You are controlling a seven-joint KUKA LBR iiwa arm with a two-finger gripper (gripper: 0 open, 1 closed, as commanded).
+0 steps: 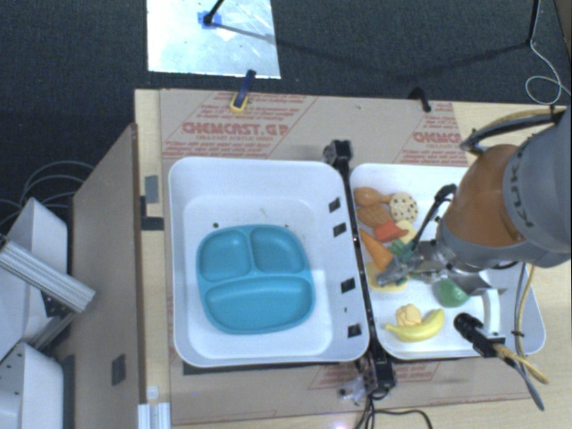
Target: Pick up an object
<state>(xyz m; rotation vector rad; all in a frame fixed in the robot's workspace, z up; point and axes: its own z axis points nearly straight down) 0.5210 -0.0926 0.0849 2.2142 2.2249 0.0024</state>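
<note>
Smooth plastic toy food [386,232] beside tool [399,263], curved yellow banana [418,327] nearby.

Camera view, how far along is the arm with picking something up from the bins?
Done: the arm has reached into the right bin, with its end effector low among the toy food beside the carrot. In hand: nothing visibly gripped or lifted. Left: closing on an item and raising it. The banana, cookie and green piece lie in the bin; the blue divided plate sits in the left bin.
</note>
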